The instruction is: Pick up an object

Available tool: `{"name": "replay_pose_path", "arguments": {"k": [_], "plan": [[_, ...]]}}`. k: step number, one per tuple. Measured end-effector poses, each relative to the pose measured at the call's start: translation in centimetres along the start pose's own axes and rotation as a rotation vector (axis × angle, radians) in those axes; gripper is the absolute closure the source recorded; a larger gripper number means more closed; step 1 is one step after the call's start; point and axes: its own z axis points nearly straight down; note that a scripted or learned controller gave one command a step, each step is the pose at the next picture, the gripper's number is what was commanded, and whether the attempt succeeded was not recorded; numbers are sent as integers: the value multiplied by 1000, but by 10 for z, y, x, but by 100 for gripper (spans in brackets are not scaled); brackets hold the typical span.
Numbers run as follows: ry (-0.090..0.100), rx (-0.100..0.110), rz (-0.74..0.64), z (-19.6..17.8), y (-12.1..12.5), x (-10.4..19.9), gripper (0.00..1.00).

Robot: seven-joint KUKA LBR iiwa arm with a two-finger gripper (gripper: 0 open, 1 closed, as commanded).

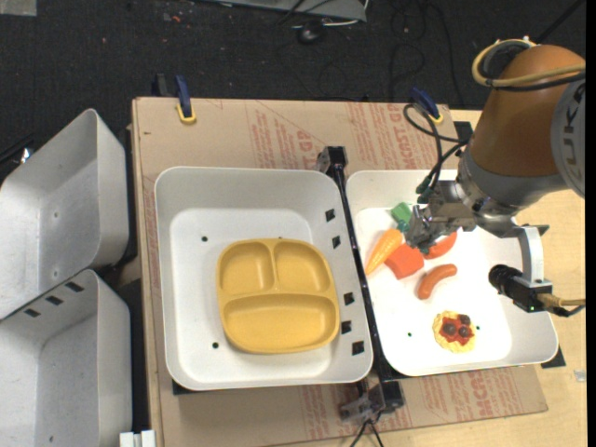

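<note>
Far left first: left bin (177, 250) holds a yellow divided plate (277, 296), sitting toward the bin's 6 o'clock side. The arm is nowhere near it, so nothing for you there.

Right bin (507, 343) has all the candidates:
- carrot (384, 250) at the bin's 10 o'clock, narrow end pointing down toward the divider
- green piece (402, 215) at the carrot's 1 o'clock, just beside it
- orange-red block (405, 263) at the carrot's 4 o'clock, touching it or very nearly
- gripper (426, 229) down low in that cluster, at 4 o'clock from the green piece and 1 o'clock from the block
- red piece (446, 244) sticking out at the gripper's 4 o'clock, partly covered by it
- sausage (438, 280) lying free at the block's 4 o'clock
- small tart (454, 331) with dark topping at the bin's 6 o'clock, well apart from the cluster

Status, my read: the pick is not done. Nothing looks lifted; every item appears to lie on the bin floor. You're at the approach/grasp stage, with a confirmed hold and the lift left to do. I can't tell which item is the target: green piece, red piece and block are all close to the tool.

Gripper state: can't tell whether it's open or closed, because the wrist body covers it from this angle. Don't log a grasp off this.

Arm (526, 128) pose: enters from 3 o'clock, orange section over the bin's 1 o'clock corner, wrist bent down and toward 9 o'clock, tool aimed steeply at the bin floor.
</note>
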Motion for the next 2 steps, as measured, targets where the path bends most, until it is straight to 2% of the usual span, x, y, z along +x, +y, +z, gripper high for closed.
{"name": "replay_pose_path", "arguments": {"k": [1,2], "plan": [[0,0,0,-4,-12,50,100],[-1,1,0,11,-26,108,100]]}}
